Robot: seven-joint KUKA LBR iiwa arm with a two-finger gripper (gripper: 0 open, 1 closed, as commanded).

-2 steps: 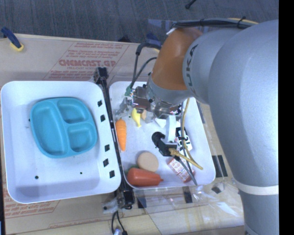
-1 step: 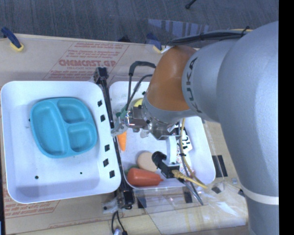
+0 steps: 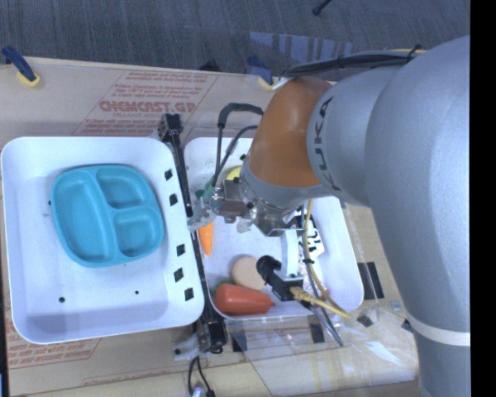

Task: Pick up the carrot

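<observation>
Arm (image 3: 380,139) low over carrot (image 3: 205,238)

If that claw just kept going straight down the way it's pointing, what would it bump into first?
Probably the carrot: the claw hangs right above it in the right bin. Height is hard to judge from this view.

blue divided plate (image 3: 107,215) in the left bin (image 3: 16,246); red pepper (image 3: 243,299) right
</observation>
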